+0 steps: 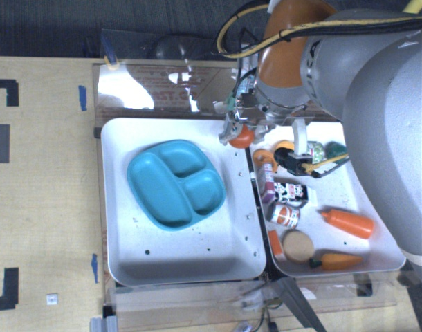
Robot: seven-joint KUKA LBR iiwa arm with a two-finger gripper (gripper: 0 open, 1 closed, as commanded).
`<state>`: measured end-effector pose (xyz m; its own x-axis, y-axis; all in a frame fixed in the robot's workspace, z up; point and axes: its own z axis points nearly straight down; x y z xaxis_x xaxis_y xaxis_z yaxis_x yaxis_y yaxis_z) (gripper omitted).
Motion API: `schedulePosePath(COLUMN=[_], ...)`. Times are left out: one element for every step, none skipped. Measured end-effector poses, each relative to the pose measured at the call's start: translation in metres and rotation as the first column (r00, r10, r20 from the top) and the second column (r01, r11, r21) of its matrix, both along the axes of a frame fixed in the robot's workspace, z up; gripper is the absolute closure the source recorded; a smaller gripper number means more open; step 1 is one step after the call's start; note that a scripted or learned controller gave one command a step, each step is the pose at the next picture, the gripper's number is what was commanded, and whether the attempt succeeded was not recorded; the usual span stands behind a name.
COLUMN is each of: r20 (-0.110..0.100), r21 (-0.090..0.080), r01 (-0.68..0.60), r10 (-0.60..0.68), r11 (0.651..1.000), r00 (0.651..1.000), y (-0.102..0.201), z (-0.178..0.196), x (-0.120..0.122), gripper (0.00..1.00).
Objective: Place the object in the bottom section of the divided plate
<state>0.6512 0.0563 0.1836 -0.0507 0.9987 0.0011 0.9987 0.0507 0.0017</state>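
Note:
A blue divided plate (175,182) lies in the left white bin (128,254), with one large section and two smaller ones. My gripper (236,134) hangs over the ridge between the two bins, near their far edge, up and to the right of the plate. A small round orange-red object (242,137) sits between its fingers, held above the bins' rims. The grey arm with its orange band (288,33) reaches in from the right and hides the far right corner.
The right bin (384,254) holds several items: an orange bottle (348,223), a carrot-like piece (339,260), a tan round disc (298,245), a small can (286,216), a purple bottle (268,184) and a black-and-white pack (292,191). A shiny panel (162,88) stands behind the bins.

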Motion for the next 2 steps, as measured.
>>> schedulePosePath(r20=[0.002,-0.008], r21=[0.002,-0.003], r01=[0.071,0.311], r10=[-0.071,-0.311], r11=[0.997,0.95], r00=[0.997,0.95], y=[0.075,0.142], z=[0.026,-0.05], x=[-0.011,-0.036], gripper=[1.0,1.0])
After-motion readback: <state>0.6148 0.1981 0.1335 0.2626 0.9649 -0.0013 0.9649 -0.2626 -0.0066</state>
